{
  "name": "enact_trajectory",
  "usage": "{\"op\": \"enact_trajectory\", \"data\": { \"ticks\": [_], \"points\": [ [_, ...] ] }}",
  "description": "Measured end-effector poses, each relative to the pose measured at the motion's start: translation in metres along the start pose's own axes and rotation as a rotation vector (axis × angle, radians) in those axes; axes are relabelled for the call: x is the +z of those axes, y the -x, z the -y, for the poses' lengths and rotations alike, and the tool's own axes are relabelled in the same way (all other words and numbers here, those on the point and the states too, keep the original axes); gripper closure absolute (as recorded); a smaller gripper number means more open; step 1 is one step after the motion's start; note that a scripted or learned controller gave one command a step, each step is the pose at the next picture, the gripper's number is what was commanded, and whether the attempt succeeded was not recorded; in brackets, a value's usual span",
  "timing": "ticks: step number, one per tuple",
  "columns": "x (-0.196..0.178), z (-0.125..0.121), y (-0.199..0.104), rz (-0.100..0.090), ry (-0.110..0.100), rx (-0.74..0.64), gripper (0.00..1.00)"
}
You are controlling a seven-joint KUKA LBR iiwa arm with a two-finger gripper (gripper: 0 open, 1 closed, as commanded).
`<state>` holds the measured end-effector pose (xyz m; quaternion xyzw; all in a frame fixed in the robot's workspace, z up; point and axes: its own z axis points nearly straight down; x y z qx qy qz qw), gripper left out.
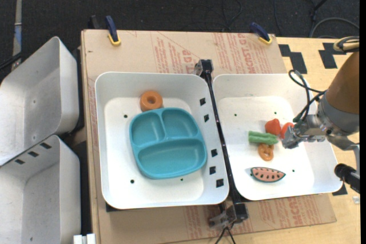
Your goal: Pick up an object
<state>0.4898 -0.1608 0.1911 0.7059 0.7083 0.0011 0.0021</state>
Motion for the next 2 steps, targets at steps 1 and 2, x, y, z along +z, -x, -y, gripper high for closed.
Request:
{"op": "enact_trajectory", "data": {
  "ticks": [1, 2],
  "points": [
    [-0.062, -0.006, -0.005, 0.001, 0.003, -0.001, 1.0],
    [-0.09, -0.007, -0.005, 0.001, 0.0, 0.0, 1.0]
  ]
}}
